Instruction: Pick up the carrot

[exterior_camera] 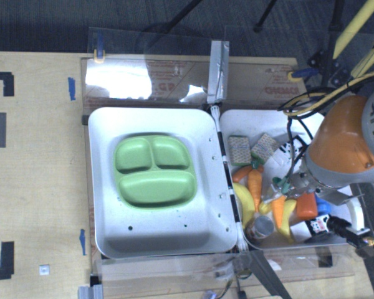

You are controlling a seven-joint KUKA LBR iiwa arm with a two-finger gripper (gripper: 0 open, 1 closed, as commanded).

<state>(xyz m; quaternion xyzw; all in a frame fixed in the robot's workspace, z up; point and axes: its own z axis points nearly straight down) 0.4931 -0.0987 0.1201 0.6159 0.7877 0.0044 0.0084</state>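
Grey arm [352,148] with bulbous orange band, entering from right and bent down over right bin [237,118]; gripper [291,185] low among clutter, open or shut cannot be told. Carrot [254,187], tapered and matte orange, lying lengthwise near bin's left wall, just beside curved yellow banana [245,202]. Two speckled rectangular sponges [240,149] behind. Left bin [106,129] smooth white, holding glossy green three-compartment plate [154,170].
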